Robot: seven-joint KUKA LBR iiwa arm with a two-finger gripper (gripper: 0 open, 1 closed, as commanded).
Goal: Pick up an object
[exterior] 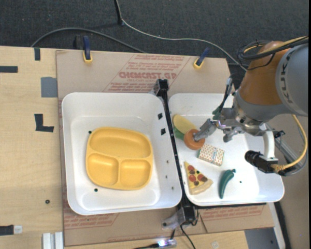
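Observation:
My gripper (214,135) hangs low over the right bin (259,193), its fingers spread open with nothing between them. The left fingertip (199,135) rests on or just above an orange round piece (192,142). A yellow banana-like piece (182,123) lies touching the orange piece's upper left. Just below the gripper lies a speckled cracker block (211,154). Nearer the front edge are a pizza slice (197,177) and a green pepper (226,181).
The left bin (72,139) holds a yellow divided plate (119,157). A black divider (169,134) runs between the bins. The arm's grey body and a black cable fitting (259,161) overhang the right bin's right side.

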